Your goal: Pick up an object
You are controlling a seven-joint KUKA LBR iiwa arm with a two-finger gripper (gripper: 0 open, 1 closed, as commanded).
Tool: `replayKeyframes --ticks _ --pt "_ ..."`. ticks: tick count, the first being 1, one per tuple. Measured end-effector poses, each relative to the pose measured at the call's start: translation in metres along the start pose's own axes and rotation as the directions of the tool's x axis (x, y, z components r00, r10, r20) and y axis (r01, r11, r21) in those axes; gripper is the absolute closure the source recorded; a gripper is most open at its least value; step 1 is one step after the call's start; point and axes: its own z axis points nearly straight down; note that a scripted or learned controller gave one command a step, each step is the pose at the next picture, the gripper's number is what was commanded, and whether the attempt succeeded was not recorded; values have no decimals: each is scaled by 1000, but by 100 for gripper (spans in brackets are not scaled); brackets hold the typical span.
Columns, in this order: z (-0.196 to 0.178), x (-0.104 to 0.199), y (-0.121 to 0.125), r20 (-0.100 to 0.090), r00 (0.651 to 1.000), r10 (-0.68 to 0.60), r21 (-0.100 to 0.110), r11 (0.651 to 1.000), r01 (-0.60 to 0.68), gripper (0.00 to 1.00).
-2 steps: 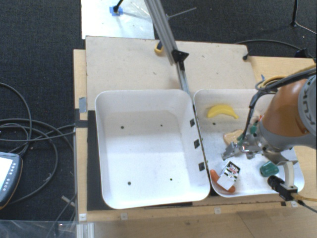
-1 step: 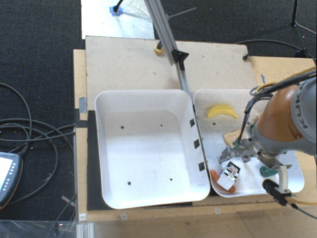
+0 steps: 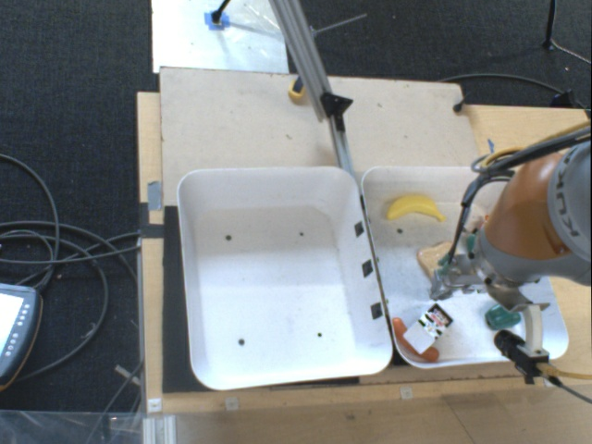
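Right-hand bin [image 3: 467, 357] is holding the clutter. Arm is reaching in from 3 o'clock, gripper [image 3: 442, 283] hanging low over bin centre; jaw state cannot be told. Banana [image 3: 415, 208] is lying toward 11 o'clock, long axis 9-to-3. Small carton [image 3: 429, 326] is sitting just at 6 o'clock, closest candidate, long axis running 1-to-7.

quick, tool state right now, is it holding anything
Tool: low in the right white bin, just above the small white box with a black-and-red label; open or closed cannot be told, and nothing is visibly held.
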Motion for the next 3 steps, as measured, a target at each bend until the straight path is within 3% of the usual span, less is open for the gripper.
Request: replayKeyframes --ticks 2,3 --pt "-117 2 2 2 1000 -5 -6 1000 5 100" --pt "-110 48 25 -1 1000 -10 -1 1000 10 100"
